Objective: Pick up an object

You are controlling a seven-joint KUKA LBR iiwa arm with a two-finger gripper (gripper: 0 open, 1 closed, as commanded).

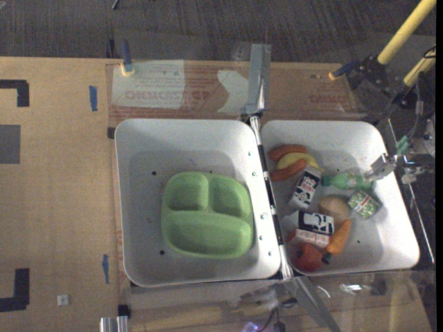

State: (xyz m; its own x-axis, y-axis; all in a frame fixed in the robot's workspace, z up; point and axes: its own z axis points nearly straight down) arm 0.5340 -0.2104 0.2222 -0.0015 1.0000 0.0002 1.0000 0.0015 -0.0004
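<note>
Lower edge, right bin (400, 251): a red fruit (309, 256), an orange carrot (339, 236) and a black-and-white carton (315, 221) are lying jumbled together, with a potato (334, 206), a second small carton (304, 188), sausages (288, 152) and a banana (304, 162) clustering just beyond, loose so any one can be picked. Left bin (131, 206): a green divided tray (206, 214) is sitting flat at centre. Gripper (383, 166): hanging over the right bin's far right side, tip beside a green bottle (346, 180) and near a green-and-white packet (363, 204); whether it is parted or closed I cannot tell, and it is carrying nothing visible.

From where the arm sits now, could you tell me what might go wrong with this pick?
The claw sits at the green bottle's end, so the round bottle may roll away. The green carton and potato crowd close by and could be knocked. The right bin's wall is near.
</note>
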